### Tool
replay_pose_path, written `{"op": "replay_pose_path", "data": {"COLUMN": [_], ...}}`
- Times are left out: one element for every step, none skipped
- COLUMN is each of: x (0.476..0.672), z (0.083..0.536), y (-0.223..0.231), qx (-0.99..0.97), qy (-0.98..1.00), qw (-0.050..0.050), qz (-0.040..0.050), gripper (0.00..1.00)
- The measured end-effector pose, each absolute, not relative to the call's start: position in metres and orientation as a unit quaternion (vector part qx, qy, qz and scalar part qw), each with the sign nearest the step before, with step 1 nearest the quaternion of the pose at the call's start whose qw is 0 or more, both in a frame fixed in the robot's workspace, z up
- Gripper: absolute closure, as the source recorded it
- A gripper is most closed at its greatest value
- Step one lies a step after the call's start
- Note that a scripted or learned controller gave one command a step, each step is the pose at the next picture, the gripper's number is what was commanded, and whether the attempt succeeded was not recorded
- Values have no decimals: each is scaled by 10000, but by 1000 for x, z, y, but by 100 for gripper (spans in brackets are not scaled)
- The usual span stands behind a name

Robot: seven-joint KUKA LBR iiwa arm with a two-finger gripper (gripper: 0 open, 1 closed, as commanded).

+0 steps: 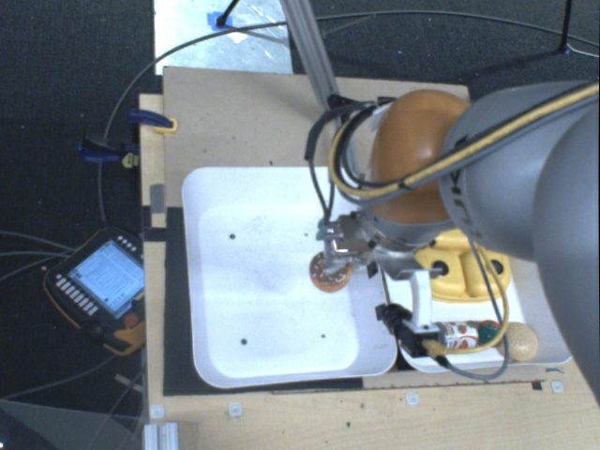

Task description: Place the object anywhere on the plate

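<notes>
The small brown round object [330,276] is in the left bin [202,251], near that bin's right wall and about half way along it. It looks like a flat disc with a pale pattern on its top, but it is too small to read more. The gripper [336,247] is directly above the object and touches it or almost touches it. Whether the gripper is closed on the object or only stands over it, I cannot tell, because the metal end of the gripper and the wrist cover that place. The grey arm [525,176] comes in from the right, and its orange band [412,148] is above the gripper, with black and yellow cables [342,157] looping around it. The right bin [553,356] is mostly hidden under the arm. In it there is a yellow thing [459,270] just beside the gripper, a small bottle [464,334] with a red and white label lying on its side, and a beige ball [521,343] close to the bottle's end. Both bins stand on a brown worktop [234,120]. A handheld control unit [101,284] with a lit screen lies on the dark floor to the left of the worktop.
</notes>
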State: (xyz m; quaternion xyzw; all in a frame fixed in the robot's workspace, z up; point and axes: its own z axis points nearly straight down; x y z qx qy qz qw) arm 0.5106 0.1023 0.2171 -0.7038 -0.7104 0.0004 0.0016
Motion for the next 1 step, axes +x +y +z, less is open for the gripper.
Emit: {"op": "replay_pose_path", "data": {"x": [512], "z": [218], "y": [100], "qx": [-7058], "qy": [-7084], "qw": [5], "qz": [-1], "gripper": [0]}}
